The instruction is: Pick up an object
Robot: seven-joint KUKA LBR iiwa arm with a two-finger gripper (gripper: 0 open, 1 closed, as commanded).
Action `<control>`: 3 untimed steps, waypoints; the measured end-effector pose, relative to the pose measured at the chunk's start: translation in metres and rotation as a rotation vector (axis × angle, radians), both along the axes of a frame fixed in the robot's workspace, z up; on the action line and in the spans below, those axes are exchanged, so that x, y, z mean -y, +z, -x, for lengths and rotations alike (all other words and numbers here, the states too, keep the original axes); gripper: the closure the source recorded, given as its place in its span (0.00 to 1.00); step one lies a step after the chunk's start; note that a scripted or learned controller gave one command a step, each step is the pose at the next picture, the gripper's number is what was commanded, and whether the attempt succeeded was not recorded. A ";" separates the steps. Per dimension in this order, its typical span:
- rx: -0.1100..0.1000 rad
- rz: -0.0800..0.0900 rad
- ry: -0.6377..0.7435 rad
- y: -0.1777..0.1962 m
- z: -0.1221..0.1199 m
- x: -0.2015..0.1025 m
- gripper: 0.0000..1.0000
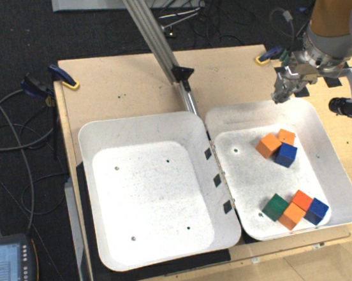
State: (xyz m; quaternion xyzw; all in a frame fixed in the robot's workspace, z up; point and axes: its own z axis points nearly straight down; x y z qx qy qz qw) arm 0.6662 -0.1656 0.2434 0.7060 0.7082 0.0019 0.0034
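1. Camera view: the gripper [283, 93] hangs over the right bin [334, 167], above its far rim; its tips are too blurred to judge
2. Blocks lie in that bin: an orange block [268, 146] touching a blue block [286, 154], a green block [276, 207] nearer

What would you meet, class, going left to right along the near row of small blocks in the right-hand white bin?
Green wooden cube → orange wooden cube → red-orange wooden cube → blue wooden cube.
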 end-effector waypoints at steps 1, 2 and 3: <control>-0.008 -0.004 0.004 0.001 0.010 -0.047 1.00; -0.009 -0.004 0.004 -0.008 0.039 -0.100 1.00; -0.009 -0.005 0.006 -0.008 0.062 -0.160 1.00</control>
